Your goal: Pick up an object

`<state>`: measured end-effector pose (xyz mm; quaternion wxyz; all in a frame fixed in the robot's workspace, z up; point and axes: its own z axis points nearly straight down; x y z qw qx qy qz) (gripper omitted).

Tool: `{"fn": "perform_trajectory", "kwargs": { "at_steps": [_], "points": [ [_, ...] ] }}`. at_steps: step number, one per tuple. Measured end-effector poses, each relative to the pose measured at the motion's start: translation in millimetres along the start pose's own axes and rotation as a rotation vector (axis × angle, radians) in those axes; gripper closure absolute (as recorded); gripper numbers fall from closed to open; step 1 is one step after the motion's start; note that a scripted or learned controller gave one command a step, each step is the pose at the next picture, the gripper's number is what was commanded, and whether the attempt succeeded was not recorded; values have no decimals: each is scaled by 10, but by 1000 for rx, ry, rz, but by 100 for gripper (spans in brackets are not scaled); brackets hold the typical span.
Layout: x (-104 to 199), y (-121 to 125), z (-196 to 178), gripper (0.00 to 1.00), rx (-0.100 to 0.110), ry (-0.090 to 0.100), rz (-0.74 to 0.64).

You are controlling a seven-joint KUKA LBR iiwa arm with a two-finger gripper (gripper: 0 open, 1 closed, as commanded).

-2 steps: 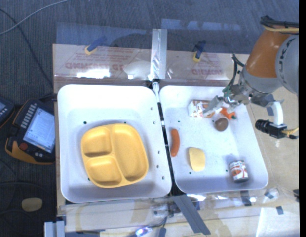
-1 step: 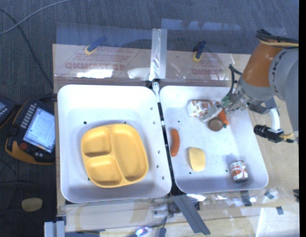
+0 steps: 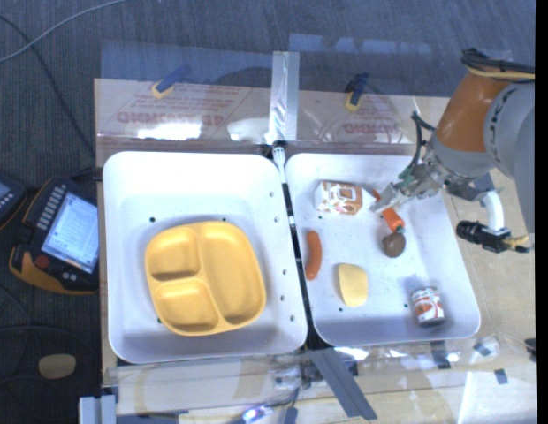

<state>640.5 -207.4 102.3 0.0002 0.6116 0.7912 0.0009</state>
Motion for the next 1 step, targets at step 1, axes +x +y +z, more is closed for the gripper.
{"fn": "perform_trajectory", "kwargs": {
  "at_steps": [1],
  "points": [
    [341, 384, -718, 100, 1, -3, 95]
  ]
}}
